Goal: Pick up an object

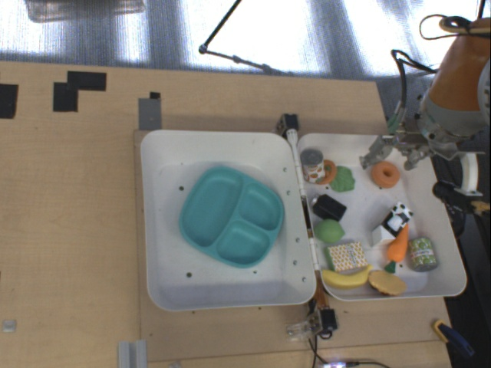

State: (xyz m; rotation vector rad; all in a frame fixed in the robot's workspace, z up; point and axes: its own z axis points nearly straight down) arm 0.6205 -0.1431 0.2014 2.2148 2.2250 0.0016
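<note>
I see the pincer (393, 150) spread, pinching nothing, hovering at the right bin's (449, 286) far edge. Orange ring (385, 175) lies just below it, nearest candidate.

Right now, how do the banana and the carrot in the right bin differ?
The banana is yellow; the carrot is orange with a green end. The banana lies curved along the bin's near wall; the carrot is straight and slanted. The banana looks longer than the carrot. Both are toy foods in the right bin.

End effector (395, 153) low at right, fingers spread, empty.
</note>
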